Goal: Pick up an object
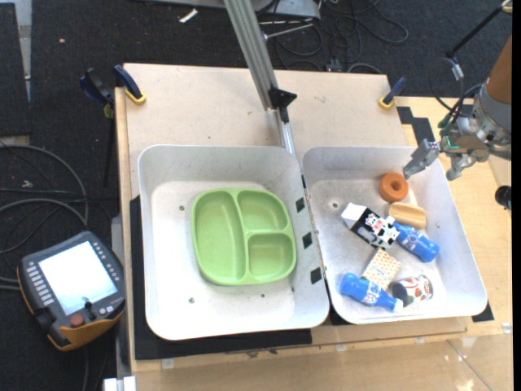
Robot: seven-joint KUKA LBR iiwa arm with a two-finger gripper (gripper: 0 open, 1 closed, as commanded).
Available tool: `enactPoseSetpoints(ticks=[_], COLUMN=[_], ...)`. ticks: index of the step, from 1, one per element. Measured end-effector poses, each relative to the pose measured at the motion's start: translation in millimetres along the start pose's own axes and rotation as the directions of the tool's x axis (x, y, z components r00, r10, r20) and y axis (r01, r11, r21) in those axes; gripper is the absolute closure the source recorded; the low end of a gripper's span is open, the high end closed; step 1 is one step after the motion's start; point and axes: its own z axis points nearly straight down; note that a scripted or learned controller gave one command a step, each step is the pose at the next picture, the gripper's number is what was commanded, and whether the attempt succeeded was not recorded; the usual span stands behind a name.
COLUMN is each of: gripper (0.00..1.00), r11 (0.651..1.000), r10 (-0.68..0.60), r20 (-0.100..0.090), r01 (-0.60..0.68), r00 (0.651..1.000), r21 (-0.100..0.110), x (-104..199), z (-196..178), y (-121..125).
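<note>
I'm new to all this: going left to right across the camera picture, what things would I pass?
Handheld screen → green divided plate in left bin → orange ring in right bin → gripper.

Open two-finger hand [440,158] above right white bin's [464,251] far rim, orange ring [394,187] nearby, green divided plastic tray [243,236] in left white bin [163,218], wooden desk [212,104]

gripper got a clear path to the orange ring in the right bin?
Probably yes. The gripper hangs open just right of the orange ring, which lies apart from the other items with nothing on top.
</note>
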Motion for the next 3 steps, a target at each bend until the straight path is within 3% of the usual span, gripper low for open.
enactPoseSetpoints(ticks=[1, 3], gripper=[0.00, 0.00], r11=[1.000, 1.000], r10=[-0.001, 0.002], r20=[0.001, -0.001], r01=[0.001, -0.002], r00=[1.000, 1.000], r21=[0.000, 0.004], x=[0, -2], z=[0, 97], y=[0, -7])
